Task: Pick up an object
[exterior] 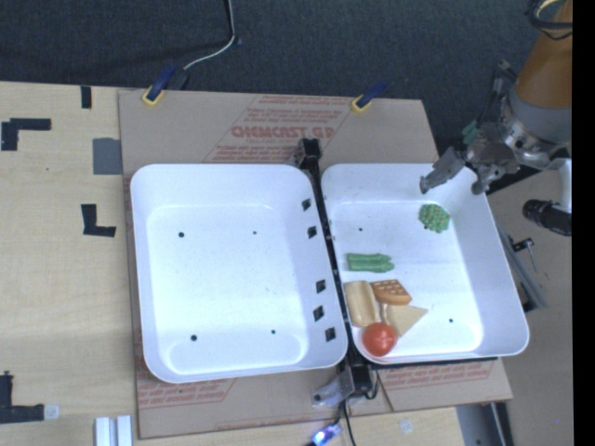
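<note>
Red printed lettering is seen on the brown cardboard sheet [279, 128] that lies under the two white bins, in the upper middle of the frame just above the bins. The largest line appears to read "CHEMCAST GP", though the last letters are partly covered by a black clip at the bins' joint. Smaller red lines are printed above and below it, but they are too small to be read.
</note>
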Tool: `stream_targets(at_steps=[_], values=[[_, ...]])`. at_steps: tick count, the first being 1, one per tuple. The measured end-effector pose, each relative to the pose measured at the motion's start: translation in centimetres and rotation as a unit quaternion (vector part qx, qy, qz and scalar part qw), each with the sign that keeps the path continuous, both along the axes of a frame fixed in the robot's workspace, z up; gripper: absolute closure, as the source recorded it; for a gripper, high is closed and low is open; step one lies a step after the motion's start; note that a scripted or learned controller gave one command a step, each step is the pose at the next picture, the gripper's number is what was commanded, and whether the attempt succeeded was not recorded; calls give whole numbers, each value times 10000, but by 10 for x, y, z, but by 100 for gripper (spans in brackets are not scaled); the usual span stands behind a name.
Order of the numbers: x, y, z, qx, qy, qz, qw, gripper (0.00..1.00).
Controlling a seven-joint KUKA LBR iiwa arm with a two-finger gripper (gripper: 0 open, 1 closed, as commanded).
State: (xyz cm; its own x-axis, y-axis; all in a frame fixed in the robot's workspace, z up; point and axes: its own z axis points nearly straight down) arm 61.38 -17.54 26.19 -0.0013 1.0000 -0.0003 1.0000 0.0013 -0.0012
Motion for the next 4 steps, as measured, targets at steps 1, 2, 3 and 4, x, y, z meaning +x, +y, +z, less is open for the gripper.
stream_targets(at_steps=[1, 2, 3, 4], values=[[0, 0, 0, 0, 0, 0, 10000, 0], [-43, 22, -98, 20, 63, -7, 10000, 0], [59, 82, -87, -6, -38, 40, 10000, 0], [44, 155, 23, 15, -57, 43, 10000, 0]])
